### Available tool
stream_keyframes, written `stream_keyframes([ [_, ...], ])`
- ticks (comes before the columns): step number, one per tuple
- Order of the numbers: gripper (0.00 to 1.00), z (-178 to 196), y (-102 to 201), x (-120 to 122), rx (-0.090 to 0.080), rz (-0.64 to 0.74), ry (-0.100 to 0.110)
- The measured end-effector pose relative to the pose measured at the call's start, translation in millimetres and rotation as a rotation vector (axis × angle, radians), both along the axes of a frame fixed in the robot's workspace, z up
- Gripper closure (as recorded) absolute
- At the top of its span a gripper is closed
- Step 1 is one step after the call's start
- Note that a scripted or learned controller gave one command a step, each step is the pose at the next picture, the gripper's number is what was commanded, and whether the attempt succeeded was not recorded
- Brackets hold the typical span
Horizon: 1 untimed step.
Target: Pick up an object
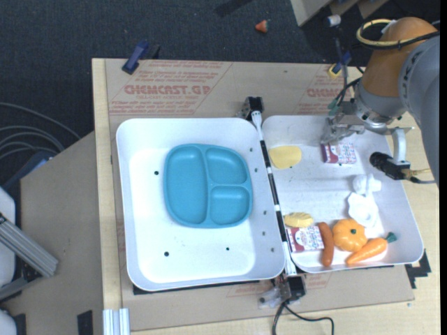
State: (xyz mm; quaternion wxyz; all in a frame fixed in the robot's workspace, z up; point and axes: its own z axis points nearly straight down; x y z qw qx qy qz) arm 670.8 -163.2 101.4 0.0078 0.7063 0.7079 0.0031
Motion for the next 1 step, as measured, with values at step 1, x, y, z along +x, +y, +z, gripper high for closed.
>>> stream_keyframes([
  [1,1.0,76.3,4.9,-31.3,0.006,-0.002,0.013],
])
